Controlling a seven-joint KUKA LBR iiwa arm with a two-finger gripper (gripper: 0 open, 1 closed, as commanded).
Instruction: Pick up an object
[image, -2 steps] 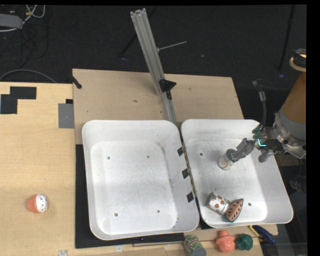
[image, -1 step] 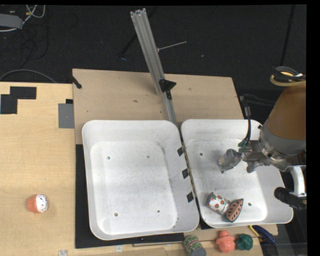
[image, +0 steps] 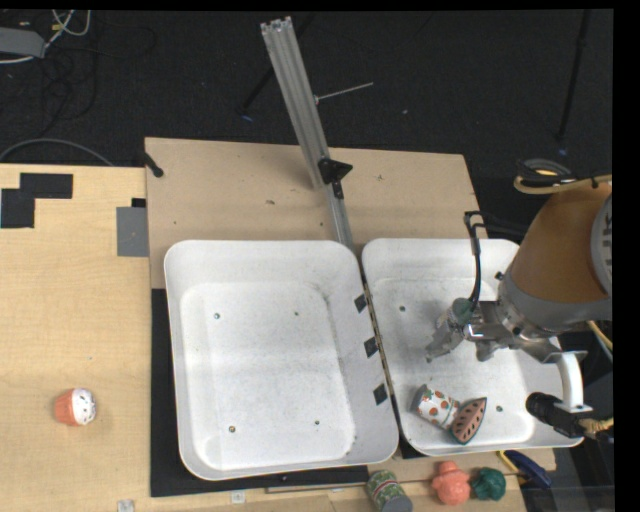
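Observation:
In the right bin (image: 425, 262), near its front edge, lie two small objects side by side. One is a white piece with orange spots (image: 434, 404); the other is a brown and red shell-shaped piece (image: 469, 420), touching it on the right. My gripper (image: 452, 338) hangs over the middle of this bin, a little behind and above the two pieces and apart from them. The grey arm with its orange band (image: 560, 250) covers the bin's right side.
The left bin (image: 185, 262) adjoins on the left. An orange and white ball (image: 75, 407) rests on the wooden bench far left. Past the bins' front edge lie a green cylinder (image: 383, 490), an orange toy (image: 450, 483) and a green toy (image: 488, 484). A metal rail (image: 300, 100) rises behind.

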